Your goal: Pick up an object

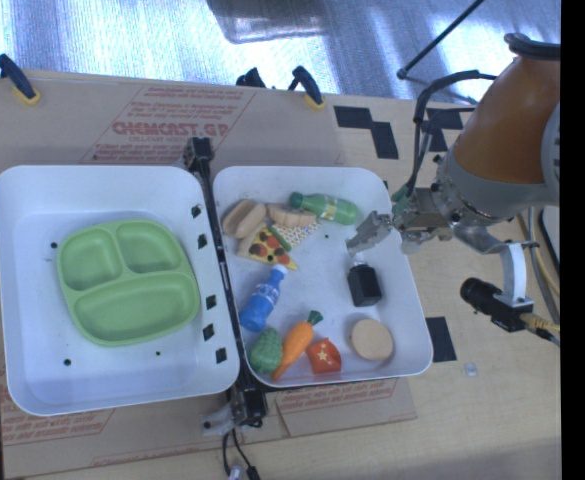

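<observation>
The right bin (404, 308) holds several toy foods. A green bottle (327, 207), a bread roll (242, 215) and a pizza slice (267, 245) lie at the back. A blue bottle (262, 301) lies in the middle. A carrot (297, 336), a green leafy piece (266, 351), a red piece (323, 356) and a tan round cookie (372, 340) sit at the front. A small black block (364, 284) lies near the right wall. My gripper (370, 232) hangs over the bin's right side, just behind the black block, with nothing seen in it.
The left bin (22, 368) holds a green divided plate (127, 280). A black divider with clips (212, 268) runs between the bins. Blue and yellow clamps (307, 85) grip the cardboard at the back. The arm's grey and orange body (507, 138) fills the right side.
</observation>
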You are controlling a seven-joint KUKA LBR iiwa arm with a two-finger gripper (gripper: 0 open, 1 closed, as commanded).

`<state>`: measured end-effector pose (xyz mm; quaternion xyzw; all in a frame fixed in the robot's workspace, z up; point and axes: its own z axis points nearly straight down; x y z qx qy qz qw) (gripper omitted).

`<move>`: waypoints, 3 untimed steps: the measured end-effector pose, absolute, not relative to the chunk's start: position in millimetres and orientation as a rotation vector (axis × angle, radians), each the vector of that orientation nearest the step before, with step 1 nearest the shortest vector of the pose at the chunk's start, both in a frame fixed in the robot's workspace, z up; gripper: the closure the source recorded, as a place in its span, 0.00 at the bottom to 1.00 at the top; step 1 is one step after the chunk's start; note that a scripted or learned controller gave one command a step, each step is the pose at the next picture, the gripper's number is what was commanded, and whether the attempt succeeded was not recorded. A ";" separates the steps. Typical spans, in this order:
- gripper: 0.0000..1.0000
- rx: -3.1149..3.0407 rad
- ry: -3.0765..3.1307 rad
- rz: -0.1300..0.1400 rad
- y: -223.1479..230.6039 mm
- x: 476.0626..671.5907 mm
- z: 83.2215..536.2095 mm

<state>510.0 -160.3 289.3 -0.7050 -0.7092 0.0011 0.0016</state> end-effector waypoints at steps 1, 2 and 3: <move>0.00 -2.210 -2.227 0.006 -149.8 540.0 183.7; 0.00 -2.216 -2.232 -0.005 -108.7 608.9 94.8; 0.00 -2.211 -2.202 0.035 -97.7 642.4 92.3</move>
